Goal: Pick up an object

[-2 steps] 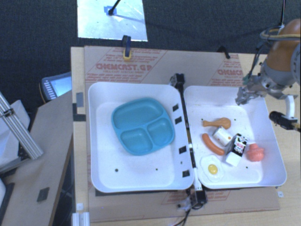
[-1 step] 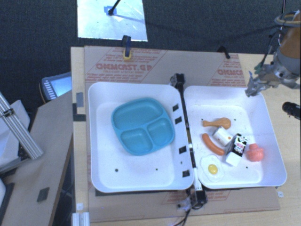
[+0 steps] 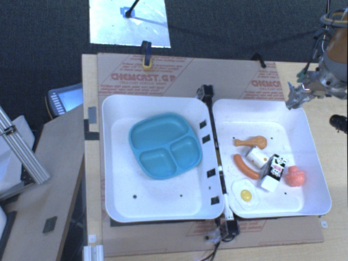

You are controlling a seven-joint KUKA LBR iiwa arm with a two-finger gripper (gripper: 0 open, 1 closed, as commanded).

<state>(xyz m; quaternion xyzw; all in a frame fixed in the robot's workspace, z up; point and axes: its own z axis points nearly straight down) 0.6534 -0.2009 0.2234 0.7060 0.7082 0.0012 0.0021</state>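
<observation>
Fingers hover, apparently bare, over right bin's far corner.

You can read red "CHEMCAST GP" print on the cardboard sheet, just behind the left bin, repeated near the right corner.

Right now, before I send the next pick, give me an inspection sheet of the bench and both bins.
Surface: bench covered with printed cardboard, bearing two white bins side by side.
Job's things: right bin holds drumstick, sausage, fried egg, small white cylinder, cow-print carton, pink piece, all toys.
Clutter: left bin holds a blue divided plate.
Grippers: gripper hangs over the right bin's far right corner, apart from the toys; jaws' state unclear.
Cables: dark lead at the bins' near seam.
Surroundings: shiny sheet on dark floor; yellow clamp.
</observation>
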